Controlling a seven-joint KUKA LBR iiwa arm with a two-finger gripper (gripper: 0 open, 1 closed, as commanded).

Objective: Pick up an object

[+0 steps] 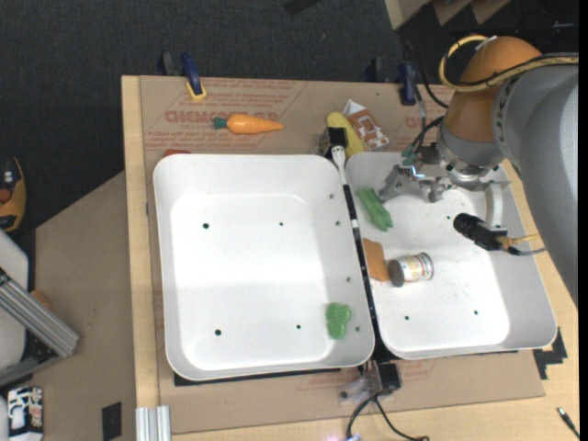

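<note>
End effector (pixel 418 180) low over back of right bin (pixel 524 324), beside green strip (pixel 375 208); whether open or closed, cannot tell, and nothing seen held. Likely lining up on that strip. Other candidates in same bin: silver can (pixel 411 269) on its side, touching orange piece (pixel 374 258). Left bin (pixel 179 246) has green lump (pixel 338 320) near front corner. Carrot (pixel 248 124) lies on bench (pixel 138 136) behind bins.

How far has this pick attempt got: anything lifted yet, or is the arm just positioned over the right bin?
Done: the gripper is over the far end of the right bin. In hand: nothing shows between its fingers. Left: the grasp and lift. The green piece, orange piece and small can lie on the right bin's floor, another green item in the left bin, and the carrot on the bench outside.
</note>
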